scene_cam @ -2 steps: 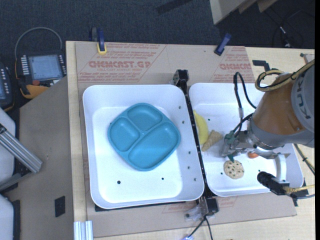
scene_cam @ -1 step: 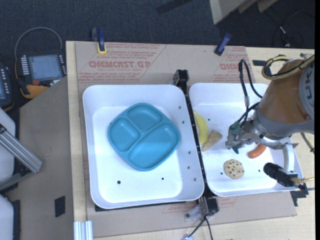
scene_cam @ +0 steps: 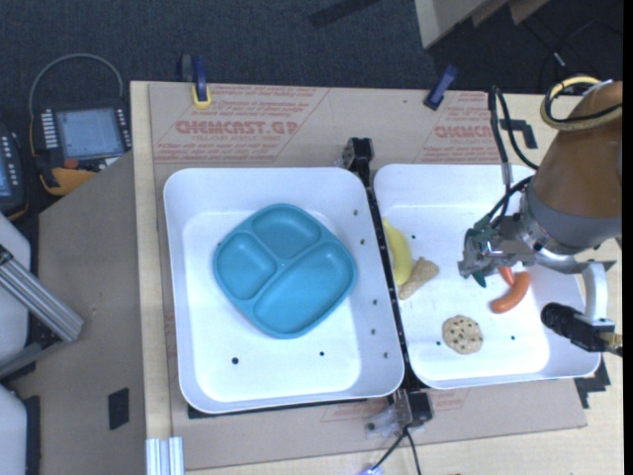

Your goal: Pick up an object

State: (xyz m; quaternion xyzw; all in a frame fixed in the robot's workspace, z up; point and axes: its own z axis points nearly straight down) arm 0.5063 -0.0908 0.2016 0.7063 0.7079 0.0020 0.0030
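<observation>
The right bin (scene_cam: pixel 435 364) holds a yellow banana (scene_cam: pixel 399 249) against its left wall, with a tan wedge-shaped piece (scene_cam: pixel 419 275) lying beside it. A round cookie (scene_cam: pixel 462 334) sits near the bin's front. An orange sausage-like piece (scene_cam: pixel 511 293) lies toward the right. My gripper (scene_cam: pixel 482 261) hangs over the right bin, just left of the orange piece and above the cookie. Its fingers point down and nothing shows between them.
The left bin (scene_cam: pixel 198 354) holds a blue divided plate (scene_cam: pixel 285 269). A black clamp (scene_cam: pixel 357 153) sits at the back between the bins. The arm's grey body and cables cover the right bin's far right side.
</observation>
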